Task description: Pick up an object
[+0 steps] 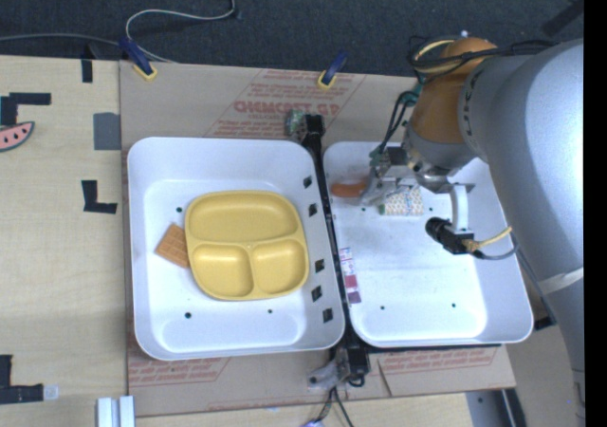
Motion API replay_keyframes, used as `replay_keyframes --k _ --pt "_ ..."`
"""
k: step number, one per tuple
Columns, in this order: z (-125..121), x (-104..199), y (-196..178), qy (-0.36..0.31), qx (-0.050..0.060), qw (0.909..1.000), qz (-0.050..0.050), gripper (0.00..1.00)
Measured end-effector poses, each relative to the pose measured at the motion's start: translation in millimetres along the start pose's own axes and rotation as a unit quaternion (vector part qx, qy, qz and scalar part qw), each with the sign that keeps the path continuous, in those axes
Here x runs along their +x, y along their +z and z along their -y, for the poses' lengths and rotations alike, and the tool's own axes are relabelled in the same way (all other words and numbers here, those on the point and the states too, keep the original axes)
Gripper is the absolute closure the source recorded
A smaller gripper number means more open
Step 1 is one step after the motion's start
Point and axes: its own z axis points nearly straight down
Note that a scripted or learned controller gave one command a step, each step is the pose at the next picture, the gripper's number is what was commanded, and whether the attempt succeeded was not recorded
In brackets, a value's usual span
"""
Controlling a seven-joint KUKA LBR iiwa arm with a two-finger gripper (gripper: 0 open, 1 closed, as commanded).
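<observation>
yellow plastic three-compartment tray (248,245) lies in the middle of the left white bin (161,164), one long compartment toward the far edge and two smaller ones toward the near edge. a tan, cracker-like flat piece (173,244) pokes out from under the tray's left side, resting on the bin floor.

the right white bin (427,311) touches the left one along a shared dark seam. in its far left corner lies a small orange-brown object (347,190), close to the dividing wall. just to the right of it sits a pale patterned flat piece (406,202), partly under the arm's wrist.

the grey arm (541,150) with its orange band (446,102) reaches in over the right bin's far edge. the two-finger gripper (379,190) is low in that far left corner, between the orange-brown object and the patterned piece. whether anything is gripped cannot be told at this resolution.

both bins rest on a brown cardboard sheet (266,102) clipped at its far edge.
</observation>
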Motion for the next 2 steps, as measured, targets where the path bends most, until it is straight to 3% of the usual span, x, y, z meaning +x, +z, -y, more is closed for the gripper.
replay_keyframes --k 1,2 --pt "0.1 -0.1 0.1 0.0 0.0 1.0 0.0 0.0" --pt "0.2 0.1 -9.2 0.0 0.001 1.0 0.0 1.0"
